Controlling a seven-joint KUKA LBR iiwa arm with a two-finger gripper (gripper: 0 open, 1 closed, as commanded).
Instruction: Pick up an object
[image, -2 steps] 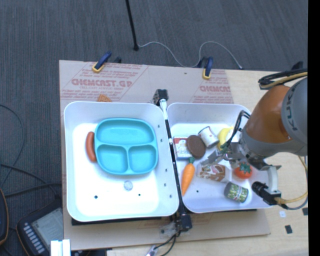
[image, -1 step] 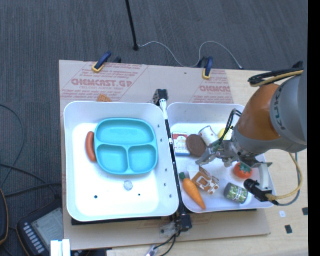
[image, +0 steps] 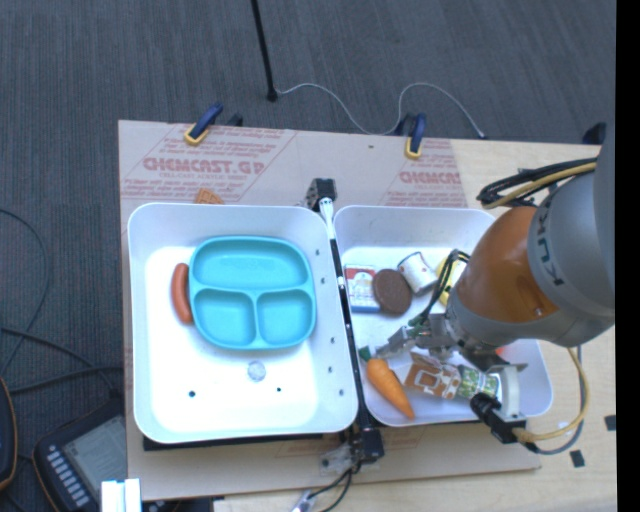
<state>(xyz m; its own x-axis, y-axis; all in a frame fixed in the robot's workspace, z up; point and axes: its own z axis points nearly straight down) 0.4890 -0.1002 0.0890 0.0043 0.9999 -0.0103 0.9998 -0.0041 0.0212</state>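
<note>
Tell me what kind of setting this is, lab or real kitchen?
Likely a robotics lab bench, not a kitchen. Two white bins sit on a board clamped by blue and yellow clamps, holding toy food such as a carrot and a blue divided plate, with the arm reaching in.

Both white bins (image: 150, 300) look like smooth plastic with a faint sheen. The blue divided plate (image: 250, 290) is matt plastic — the carrot (image: 388, 386) looks smooth and slightly glossy. The table (image: 300, 160) top is dull brown cardboard-like board with red print.
</note>
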